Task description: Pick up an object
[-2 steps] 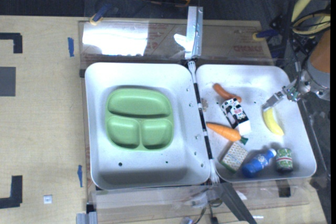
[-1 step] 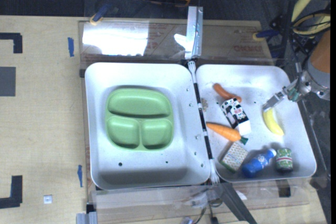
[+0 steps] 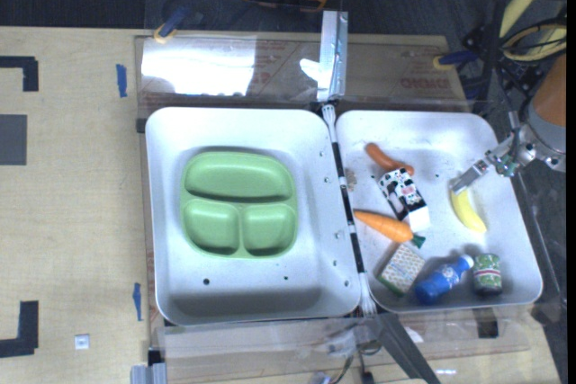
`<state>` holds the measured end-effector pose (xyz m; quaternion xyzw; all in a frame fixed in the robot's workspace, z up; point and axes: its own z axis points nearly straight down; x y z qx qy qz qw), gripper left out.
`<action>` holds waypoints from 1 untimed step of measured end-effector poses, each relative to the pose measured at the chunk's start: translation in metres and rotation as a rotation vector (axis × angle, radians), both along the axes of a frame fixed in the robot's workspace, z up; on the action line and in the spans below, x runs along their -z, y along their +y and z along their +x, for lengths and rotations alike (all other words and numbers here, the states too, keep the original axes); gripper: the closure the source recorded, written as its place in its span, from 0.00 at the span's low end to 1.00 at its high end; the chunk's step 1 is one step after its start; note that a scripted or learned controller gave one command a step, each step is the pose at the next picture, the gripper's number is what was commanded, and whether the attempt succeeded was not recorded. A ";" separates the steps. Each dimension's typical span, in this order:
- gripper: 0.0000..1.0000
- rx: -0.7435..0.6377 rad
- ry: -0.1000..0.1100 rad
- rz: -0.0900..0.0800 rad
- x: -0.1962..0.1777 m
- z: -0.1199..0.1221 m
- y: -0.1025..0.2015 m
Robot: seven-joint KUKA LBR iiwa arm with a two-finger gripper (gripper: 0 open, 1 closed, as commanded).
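Bins sit side by side on your worktop (image 3: 72, 193), the left bin (image 3: 162, 139) and the right bin (image 3: 432, 126) touching along a central seam. In the left bin you have a green tray (image 3: 239, 200) with three compartments, one long at the far side and two smaller at the near side.

Your pickable objects all lie in the right bin. A sausage (image 3: 385, 156) lies at the far left of it, and just near of that a milk carton (image 3: 402, 196) with cow markings lies on its side. A carrot (image 3: 385, 226) lies across, touching the carton's near end, its green top pointing right. Toward the near edge you will find a cracker box (image 3: 400, 266), a blue bottle (image 3: 443, 278) just right of it and a green can (image 3: 487, 272) further right, the bottle's cap close to the can. A banana (image 3: 468, 209) lies in the right half of the bin, well apart from the carton.

Your gripper (image 3: 468, 179) hangs over the right bin's far right part, coming in from the right edge, with its tip just beside the far end of the banana. You cannot tell from this view whether it is open or closed, and nothing can be seen held in it.
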<state>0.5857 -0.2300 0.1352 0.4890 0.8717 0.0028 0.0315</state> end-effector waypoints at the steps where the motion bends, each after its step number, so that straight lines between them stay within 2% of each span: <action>1: 0.00 -0.071 -0.005 -0.008 0.000 0.001 -0.001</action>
